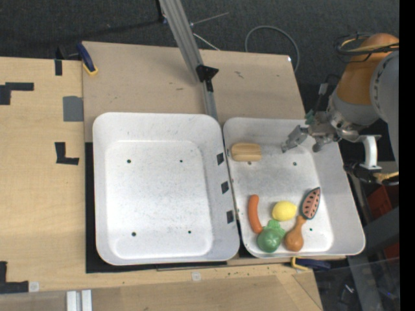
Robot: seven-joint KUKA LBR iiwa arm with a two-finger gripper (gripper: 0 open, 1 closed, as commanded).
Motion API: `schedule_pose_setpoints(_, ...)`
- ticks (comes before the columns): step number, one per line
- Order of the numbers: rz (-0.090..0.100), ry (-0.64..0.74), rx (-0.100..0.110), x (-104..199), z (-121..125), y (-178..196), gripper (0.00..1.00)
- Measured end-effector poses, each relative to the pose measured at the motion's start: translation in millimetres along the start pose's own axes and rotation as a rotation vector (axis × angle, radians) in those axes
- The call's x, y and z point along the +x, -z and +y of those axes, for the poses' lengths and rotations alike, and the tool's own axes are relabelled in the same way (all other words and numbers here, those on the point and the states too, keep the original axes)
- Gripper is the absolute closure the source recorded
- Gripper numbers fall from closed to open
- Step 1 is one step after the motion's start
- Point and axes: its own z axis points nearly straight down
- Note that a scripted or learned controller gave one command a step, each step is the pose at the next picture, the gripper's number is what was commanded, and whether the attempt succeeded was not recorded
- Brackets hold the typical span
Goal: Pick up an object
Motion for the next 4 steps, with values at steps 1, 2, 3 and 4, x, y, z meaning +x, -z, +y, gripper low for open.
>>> schedule_pose_setpoints(1,-0.001,0.000,-0.003,1,0,-53,0.00)
schedule_pose_setpoints(2,-0.002,0.001,-0.004,2,0,-40,1.00)
schedule_pose_setpoints(3,-0.003,-0.002,-0.012,-2,-2,22,1.00)
schedule_pose_setpoints(4,-0.003,0.000,-0.013,1,4,86,1.00)
